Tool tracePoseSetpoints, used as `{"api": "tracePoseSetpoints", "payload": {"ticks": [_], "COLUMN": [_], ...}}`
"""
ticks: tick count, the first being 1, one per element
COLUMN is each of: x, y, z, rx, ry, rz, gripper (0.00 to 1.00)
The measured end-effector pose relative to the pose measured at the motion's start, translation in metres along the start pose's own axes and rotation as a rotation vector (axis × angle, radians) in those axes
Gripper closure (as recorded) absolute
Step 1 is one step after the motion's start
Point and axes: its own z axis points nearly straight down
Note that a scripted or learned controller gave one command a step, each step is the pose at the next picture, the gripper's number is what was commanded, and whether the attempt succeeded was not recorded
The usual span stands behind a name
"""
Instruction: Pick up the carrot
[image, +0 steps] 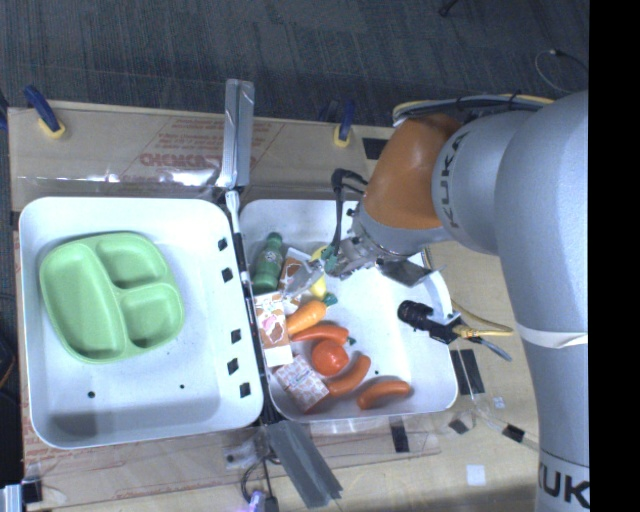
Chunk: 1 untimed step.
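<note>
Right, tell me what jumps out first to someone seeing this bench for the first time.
The big grey arm with its orange band dominates the right side, its gripper low over the right bin. Next comes that bin's bright clutter along its left half: the carrot, a tomato, two sausages and a green bottle. In the left bin sits a pale green divided tray.

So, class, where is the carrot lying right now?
The carrot lies in the right bin, near its left wall, just above the tomato and below the gripper.
</note>
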Motion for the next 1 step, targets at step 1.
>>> {"api": "tracePoseSetpoints", "payload": {"ticks": [1], "x": [0.0208], "y": [-0.0530], "z": [0.0279], "rx": [-0.035], "ry": [-0.025], "rz": [0.058], "gripper": [0.00]}}
